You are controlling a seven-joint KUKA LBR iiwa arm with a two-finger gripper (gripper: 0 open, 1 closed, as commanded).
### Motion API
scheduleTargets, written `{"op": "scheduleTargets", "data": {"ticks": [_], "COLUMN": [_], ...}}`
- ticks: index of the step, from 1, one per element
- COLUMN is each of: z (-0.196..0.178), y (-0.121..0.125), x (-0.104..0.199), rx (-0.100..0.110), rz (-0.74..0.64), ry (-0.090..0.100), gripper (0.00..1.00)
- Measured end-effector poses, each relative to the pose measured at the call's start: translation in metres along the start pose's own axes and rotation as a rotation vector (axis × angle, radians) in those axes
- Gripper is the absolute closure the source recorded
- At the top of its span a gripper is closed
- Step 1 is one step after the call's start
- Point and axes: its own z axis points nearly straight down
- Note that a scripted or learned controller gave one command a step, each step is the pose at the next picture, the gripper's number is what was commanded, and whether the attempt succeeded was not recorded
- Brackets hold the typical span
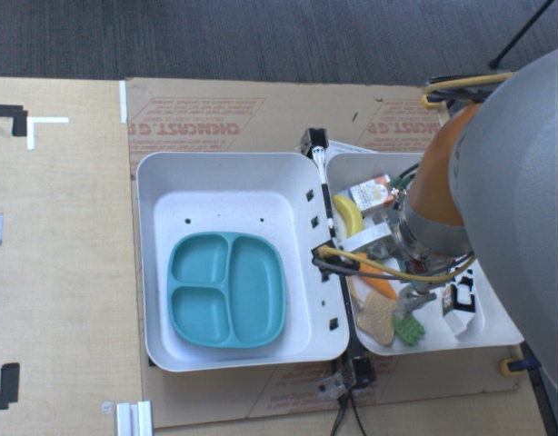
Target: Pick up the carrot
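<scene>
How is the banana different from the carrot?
The banana is yellow, while the carrot is orange. The banana lies near the back of the right bin, beside a small carton; the carrot lies nearer the front, close to a slice of bread, partly hidden under the arm. Both lie in the same bin.

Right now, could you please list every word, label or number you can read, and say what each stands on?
"CHEMCAST GP", red print, seen reversed, on the brown sheet under the bins; it repeats, partly hidden.
Small packet in the right bin: print too small to read.
Black-and-white item: marks unreadable.
</scene>
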Motion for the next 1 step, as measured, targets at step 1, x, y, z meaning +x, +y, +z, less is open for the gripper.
{"op": "scheduleTargets", "data": {"ticks": [1], "z": [0.0], "y": [0.0003], "x": [-0.0001], "rx": [-0.001], "rz": [-0.002], "ry": [-0.001], "gripper": [0.0]}}
